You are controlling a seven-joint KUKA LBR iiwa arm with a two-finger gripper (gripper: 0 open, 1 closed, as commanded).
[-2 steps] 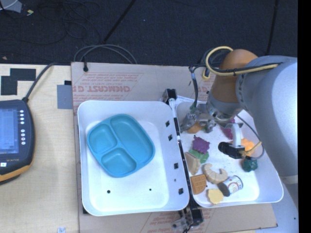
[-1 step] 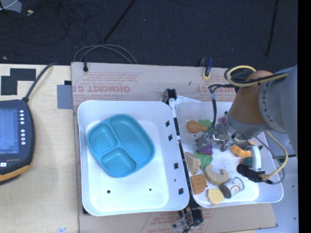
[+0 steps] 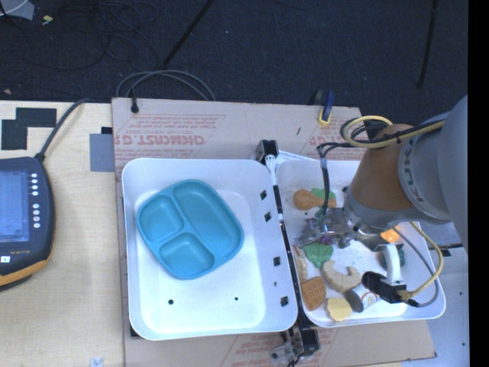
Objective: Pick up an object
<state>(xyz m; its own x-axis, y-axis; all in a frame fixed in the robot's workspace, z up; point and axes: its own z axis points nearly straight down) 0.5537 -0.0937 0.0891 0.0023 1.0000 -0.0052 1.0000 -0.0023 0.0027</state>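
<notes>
My gripper (image 3: 325,229) is low inside the right bin (image 3: 432,306), at the end of the grey arm that reaches in from the right. It hangs over a heap of small toy foods. A green piece (image 3: 319,252) lies just below it and a brown piece (image 3: 306,199) just above it. A tan bitten ring (image 3: 341,275), an orange-brown waffle piece (image 3: 312,291) and a yellow chunk (image 3: 338,309) lie nearer the front. The wrist hides whatever sits under it.
The left bin (image 3: 252,304) holds a blue divided plate (image 3: 189,228). A black clip rail (image 3: 273,220) runs between the two bins. A white and green item (image 3: 393,263) lies at the right of the heap. A teach pendant (image 3: 19,212) rests at the far left.
</notes>
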